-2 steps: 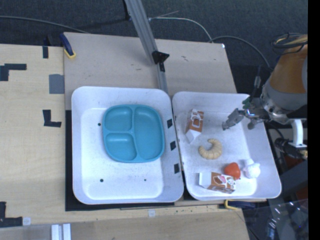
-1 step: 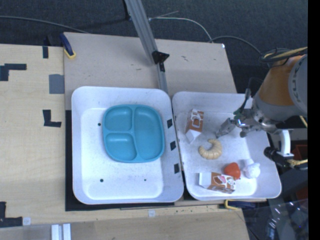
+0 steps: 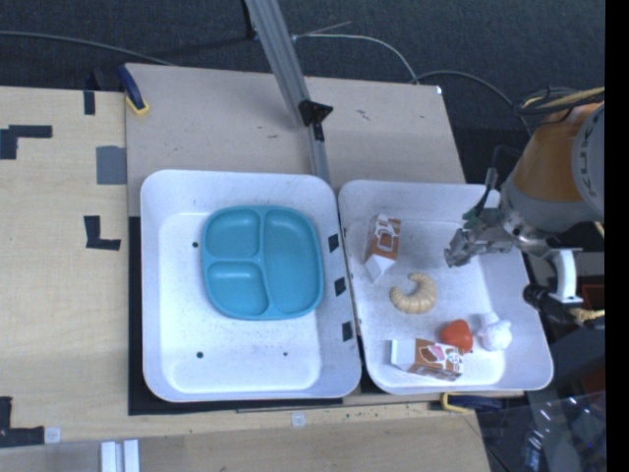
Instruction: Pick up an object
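Partly blurred, end effector [image 3: 460, 252] hovers above croissant [image 3: 414, 293]; fingertips indistinct.

The hand [image 3: 460, 254] hovers over the right bin [image 3: 521, 362], near a croissant [image 3: 414, 294].

Blue divided plate [image 3: 263, 262] is seated in left bin [image 3: 157, 293]. Metal pole [image 3: 283, 52] is seen at 12 o'clock, blue clamp [image 3: 132, 88] on table [image 3: 59, 224] at 10 o'clock.

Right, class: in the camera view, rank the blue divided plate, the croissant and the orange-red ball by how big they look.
1. blue divided plate, by far the largest
2. croissant
3. orange-red ball, slightly smaller than the croissant
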